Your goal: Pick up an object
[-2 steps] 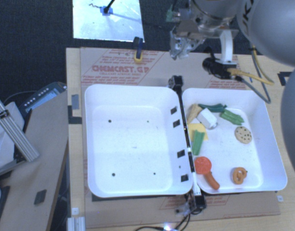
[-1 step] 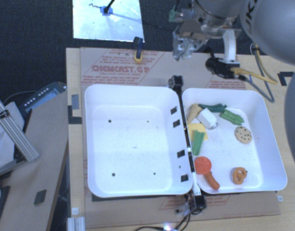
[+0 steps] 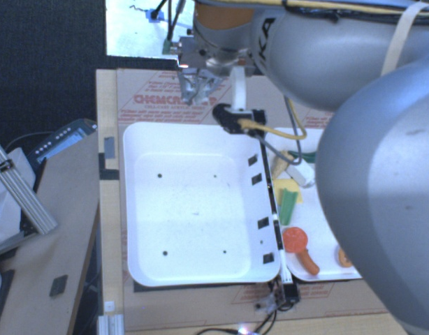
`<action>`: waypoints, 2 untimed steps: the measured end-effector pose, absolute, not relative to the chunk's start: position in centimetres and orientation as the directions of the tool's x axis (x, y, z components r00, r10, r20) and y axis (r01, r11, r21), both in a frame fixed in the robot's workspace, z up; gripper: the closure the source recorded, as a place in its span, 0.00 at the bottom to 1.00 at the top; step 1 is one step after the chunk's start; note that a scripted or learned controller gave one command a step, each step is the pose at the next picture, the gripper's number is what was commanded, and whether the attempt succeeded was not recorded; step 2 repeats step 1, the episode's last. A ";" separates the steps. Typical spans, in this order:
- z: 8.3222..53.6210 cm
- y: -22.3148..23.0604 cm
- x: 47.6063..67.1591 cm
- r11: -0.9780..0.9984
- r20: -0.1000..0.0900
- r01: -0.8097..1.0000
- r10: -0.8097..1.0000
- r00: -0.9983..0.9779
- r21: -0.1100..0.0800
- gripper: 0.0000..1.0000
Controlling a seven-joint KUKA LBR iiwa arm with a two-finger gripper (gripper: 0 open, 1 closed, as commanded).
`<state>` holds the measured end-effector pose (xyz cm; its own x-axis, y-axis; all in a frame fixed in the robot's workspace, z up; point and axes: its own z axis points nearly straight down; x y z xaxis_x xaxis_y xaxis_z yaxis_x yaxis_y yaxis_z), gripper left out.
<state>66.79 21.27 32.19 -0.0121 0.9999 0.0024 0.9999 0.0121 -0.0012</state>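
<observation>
The jaws hang above the bench's far edge, beyond the left bin; their state I cannot tell.

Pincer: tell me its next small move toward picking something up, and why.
Probably swing the pincer toward the camera view's right and nearer the camera, over the right bin. It hangs above the far rim of the left bin, away from the red piece and green piece.
</observation>
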 end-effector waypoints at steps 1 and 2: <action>33.7 20.7 66.9 0.009 0.001 1.000 1.000 -0.009 0.003 1.00; 33.7 20.7 66.9 0.009 0.001 1.000 1.000 -0.009 0.003 1.00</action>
